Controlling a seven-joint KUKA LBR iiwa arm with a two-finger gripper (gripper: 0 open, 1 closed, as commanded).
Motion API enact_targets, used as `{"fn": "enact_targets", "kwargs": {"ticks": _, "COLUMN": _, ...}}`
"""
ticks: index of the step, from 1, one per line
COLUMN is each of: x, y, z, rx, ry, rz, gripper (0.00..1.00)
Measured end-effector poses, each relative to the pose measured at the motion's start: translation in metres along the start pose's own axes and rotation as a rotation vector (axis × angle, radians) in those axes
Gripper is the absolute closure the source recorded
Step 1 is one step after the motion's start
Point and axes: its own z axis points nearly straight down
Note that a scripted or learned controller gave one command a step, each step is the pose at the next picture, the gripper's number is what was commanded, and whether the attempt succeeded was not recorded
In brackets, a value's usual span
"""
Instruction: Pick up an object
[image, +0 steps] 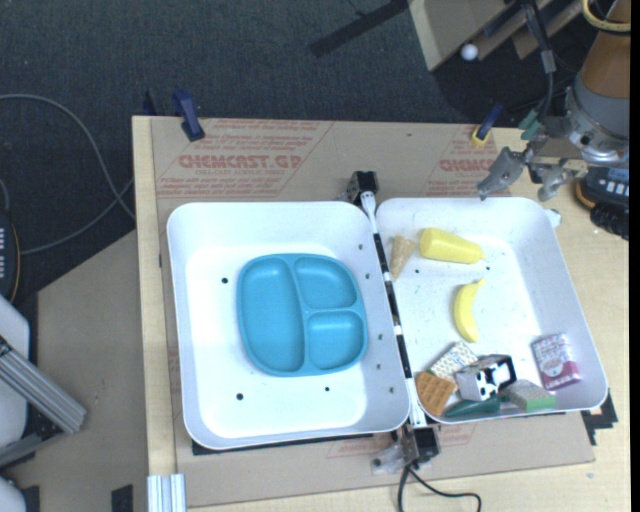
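Bench (250, 160) with two white bins sitting side by side on brown cardboard. The left bin (200, 250) has a blue divided plate (300, 312) in the middle, three compartments, nothing in any of them as far as I can see.

The right bin (560, 290) is where all the stuff is. Up near the back there's a yellow block-ish thing (449, 246) lying on its side, with a small tan cone (400, 254) just to its left, close to the bin's left wall. A banana (466, 310) lies roughly mid-bin, well apart from the pile below it. Front corner is a jumble: a round brown cookie-looking piece (435, 392), a checkered packet (457, 358), a black and white item (490, 377), and something green (490, 406) along the front wall, all touching or overlapping. Off to the right there's a pink and white packet (555, 361) on its own.

The gripper (515, 172) hangs above the back edge of the right bin, near its far right corner, coming in from the right. It's up over the rim, not down among the objects. Nothing is between the fingers, and they look spread apart, so released. A blue clamp (187, 115) sits at the cardboard's back left corner and another clip (487, 128) near the gripper.
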Motion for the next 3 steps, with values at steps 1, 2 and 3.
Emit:
{"fn": "enact_targets", "kwargs": {"ticks": 1, "x": 0.043, "y": -0.011, "z": 0.109, "rx": 0.002, "ry": 0.001, "rz": -0.001, "gripper": 0.0}}
{"fn": "enact_targets", "kwargs": {"ticks": 2, "x": 0.025, "y": -0.054, "z": 0.174, "rx": 0.003, "ry": 0.001, "rz": 0.001, "gripper": 0.0}}
{"fn": "enact_targets", "kwargs": {"ticks": 3, "x": 0.047, "y": -0.084, "z": 0.198, "rx": 0.003, "ry": 0.002, "rz": 0.001, "gripper": 0.0}}
